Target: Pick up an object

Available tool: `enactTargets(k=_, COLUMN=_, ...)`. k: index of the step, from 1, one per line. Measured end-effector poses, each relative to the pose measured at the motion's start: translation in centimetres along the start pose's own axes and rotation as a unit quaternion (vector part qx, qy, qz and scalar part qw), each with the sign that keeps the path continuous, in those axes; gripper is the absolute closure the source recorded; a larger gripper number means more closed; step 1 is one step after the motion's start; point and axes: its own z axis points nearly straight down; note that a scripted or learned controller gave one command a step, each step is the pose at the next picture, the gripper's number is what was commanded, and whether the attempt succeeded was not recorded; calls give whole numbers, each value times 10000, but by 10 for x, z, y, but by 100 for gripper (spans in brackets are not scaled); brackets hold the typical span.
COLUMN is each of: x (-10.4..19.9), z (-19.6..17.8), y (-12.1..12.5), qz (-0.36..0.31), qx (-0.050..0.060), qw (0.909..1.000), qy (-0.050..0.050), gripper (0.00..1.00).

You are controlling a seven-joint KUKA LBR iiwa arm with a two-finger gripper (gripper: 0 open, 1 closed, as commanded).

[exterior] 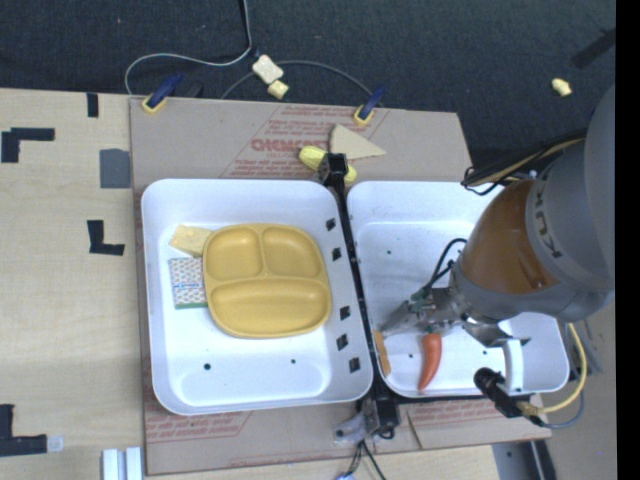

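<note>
In the right bin (400,218), seen from the camera above the bench, I am reaching down with my arm (520,258) toward the near corner, and my pincer (432,320) is hanging just over a small orange carrot (430,360). The carrot is lying on the bin's floor, pointing toward the near wall, with its top end right under my wrist. Whether I am touching it or only hovering close above it I cannot tell, and the state of the pincer I cannot tell either, since my own wrist is covering that part. A thin orange strip (381,353) is lying just beside the divider, left of the carrot.

In the left bin (250,388) a yellow divided plate (267,279) is resting flat, with a pale sponge (187,238) and a small patterned packet (186,281) tucked at its left edge, all well apart from me.

So I am judging the job as only begun: I am lined up over the carrot, but it is sitting on the floor, and the gripping and lifting are not yet done.
</note>
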Motion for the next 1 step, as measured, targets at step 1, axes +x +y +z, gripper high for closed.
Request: enactTargets(k=1, x=-1, z=-11, y=1, qz=10, qx=-12, qw=10000, qy=3, gripper=100)
